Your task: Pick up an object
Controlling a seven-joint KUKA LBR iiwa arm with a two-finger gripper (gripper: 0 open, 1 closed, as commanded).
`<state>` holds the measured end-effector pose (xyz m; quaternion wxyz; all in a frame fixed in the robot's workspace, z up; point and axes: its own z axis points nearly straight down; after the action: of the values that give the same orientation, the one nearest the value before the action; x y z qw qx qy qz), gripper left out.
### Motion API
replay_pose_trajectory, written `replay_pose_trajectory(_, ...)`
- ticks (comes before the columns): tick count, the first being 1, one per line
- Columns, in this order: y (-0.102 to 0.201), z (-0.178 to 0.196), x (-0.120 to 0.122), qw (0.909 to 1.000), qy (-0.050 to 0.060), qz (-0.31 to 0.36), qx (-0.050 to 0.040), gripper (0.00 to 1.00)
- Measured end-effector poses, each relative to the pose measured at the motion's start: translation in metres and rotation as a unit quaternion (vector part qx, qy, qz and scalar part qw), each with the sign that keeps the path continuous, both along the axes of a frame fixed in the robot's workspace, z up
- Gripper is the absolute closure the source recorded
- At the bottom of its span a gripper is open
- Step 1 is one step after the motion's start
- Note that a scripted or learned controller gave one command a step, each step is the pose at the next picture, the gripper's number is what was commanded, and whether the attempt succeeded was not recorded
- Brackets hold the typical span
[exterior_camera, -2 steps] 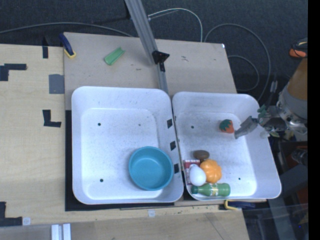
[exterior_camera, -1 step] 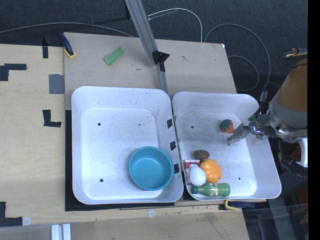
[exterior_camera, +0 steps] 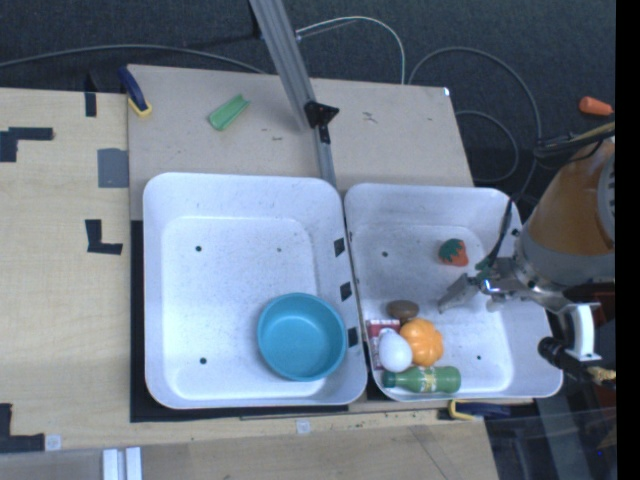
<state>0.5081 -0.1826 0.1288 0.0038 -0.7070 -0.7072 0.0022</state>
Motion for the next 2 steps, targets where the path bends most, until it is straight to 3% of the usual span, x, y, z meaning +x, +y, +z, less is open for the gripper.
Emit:
replay_pose_trajectory(1,0.0,0.013,0.002,1.0,-0.002,0.001,-0.0005,1.0)
replay_pose_trajectory(2,-0.001,0.072,0.0,1.0,-0.004,0.0,-0.001,1.0)
